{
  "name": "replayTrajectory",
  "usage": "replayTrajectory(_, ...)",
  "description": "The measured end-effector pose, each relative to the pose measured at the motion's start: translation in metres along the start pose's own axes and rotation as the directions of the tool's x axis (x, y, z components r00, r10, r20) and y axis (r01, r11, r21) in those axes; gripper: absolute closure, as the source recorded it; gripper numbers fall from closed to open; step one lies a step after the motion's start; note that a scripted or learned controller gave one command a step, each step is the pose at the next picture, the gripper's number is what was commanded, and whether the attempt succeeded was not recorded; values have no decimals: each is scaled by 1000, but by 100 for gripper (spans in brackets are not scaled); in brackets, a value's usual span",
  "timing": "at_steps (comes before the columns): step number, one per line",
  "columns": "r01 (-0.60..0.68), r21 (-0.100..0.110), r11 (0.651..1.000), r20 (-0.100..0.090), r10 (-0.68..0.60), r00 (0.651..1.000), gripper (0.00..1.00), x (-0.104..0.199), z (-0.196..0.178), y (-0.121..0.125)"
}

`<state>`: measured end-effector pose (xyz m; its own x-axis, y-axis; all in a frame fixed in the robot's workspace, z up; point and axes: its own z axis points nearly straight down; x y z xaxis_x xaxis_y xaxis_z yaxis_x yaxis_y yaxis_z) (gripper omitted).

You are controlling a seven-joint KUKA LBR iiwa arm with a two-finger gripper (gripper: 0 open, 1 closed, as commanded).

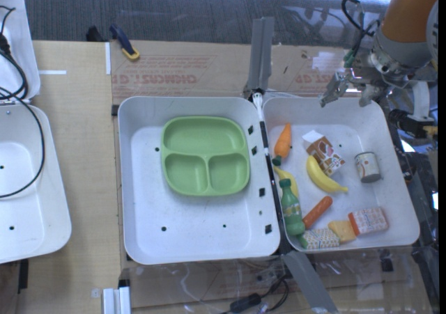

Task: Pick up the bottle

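Green bottle (290, 207) (label seemingly half-hidden) beside carrot (317, 212).

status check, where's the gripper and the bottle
Gripper open, above right bin's far edge, holding nothing. Bottle against bin's left wall, untouched. Carrot and banana crowd it.

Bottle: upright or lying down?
Lying down. The green bottle rests on its side along the right bin's left wall, cap toward the far end.
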<state>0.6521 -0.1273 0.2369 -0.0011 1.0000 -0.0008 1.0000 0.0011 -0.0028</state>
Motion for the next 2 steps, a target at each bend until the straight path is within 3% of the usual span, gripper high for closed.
replayTrajectory(1, 77, 0, 997, -1, -77, 997, 0, -11, 107, -66)
replayTrajectory(2, 94, 0, 996, -1, -94, 996, 0, 15, 146, -137)
